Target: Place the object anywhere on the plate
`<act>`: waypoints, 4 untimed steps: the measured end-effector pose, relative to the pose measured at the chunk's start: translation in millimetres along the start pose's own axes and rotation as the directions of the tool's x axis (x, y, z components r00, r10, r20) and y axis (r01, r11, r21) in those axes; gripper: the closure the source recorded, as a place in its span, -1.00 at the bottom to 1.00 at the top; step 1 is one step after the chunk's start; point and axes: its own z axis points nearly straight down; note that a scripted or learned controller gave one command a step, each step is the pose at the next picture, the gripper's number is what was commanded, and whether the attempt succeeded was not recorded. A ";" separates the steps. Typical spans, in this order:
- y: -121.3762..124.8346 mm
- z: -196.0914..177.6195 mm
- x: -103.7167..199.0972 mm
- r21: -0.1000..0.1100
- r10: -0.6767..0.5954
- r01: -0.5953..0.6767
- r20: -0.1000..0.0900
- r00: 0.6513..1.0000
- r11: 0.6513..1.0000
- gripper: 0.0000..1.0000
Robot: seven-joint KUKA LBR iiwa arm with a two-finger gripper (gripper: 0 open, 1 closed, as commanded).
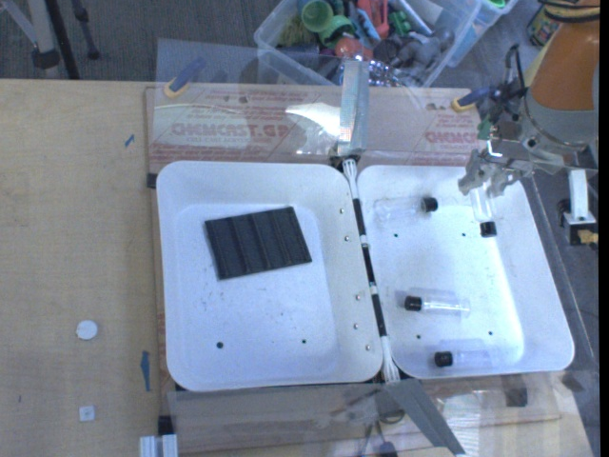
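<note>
Three clear black-capped vials (438, 304) in right bin (547, 341); ribbed dark plate (258, 242) left

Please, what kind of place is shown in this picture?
Probably a robot test bench in a laboratory: two shallow white bins lie side by side on a wooden table, a grey arm's gripper hangs over the right one, and a clear plastic box of colourful toys stands behind.
</note>
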 end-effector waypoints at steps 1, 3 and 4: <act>-90.4 9.2 -24.5 0.002 -0.196 0.196 -0.003 0.981 0.981 1.00; -158.8 -164.1 4.2 -0.003 -0.281 0.281 0.000 0.960 0.960 1.00; -155.4 -87.9 -30.0 0.000 -0.526 0.526 -0.002 0.851 0.851 1.00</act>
